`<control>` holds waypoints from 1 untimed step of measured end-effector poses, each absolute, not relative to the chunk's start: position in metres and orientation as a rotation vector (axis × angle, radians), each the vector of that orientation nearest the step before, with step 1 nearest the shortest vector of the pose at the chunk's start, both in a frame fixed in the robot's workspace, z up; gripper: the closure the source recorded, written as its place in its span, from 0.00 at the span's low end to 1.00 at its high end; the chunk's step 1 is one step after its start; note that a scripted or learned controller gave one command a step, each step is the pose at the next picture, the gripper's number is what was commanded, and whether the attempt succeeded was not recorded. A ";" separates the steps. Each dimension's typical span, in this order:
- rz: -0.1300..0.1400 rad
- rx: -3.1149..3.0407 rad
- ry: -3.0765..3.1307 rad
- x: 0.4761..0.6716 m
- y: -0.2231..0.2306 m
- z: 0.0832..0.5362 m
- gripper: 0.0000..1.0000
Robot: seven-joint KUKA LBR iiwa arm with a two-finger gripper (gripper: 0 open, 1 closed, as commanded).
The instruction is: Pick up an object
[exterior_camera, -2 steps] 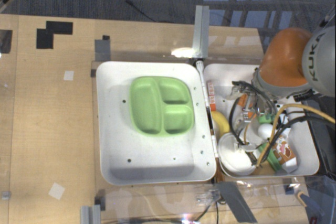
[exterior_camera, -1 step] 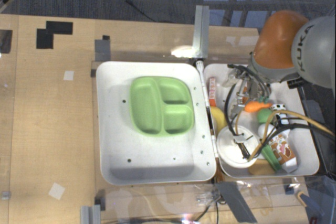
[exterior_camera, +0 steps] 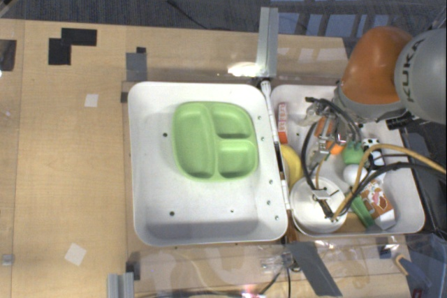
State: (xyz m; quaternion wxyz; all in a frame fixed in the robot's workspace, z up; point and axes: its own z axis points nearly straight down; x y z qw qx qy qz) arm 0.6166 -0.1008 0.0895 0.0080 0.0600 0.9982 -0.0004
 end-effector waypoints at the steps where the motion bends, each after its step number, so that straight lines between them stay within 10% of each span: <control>1: -0.006 0.237 3.109 0.598 -0.089 0.091 0.00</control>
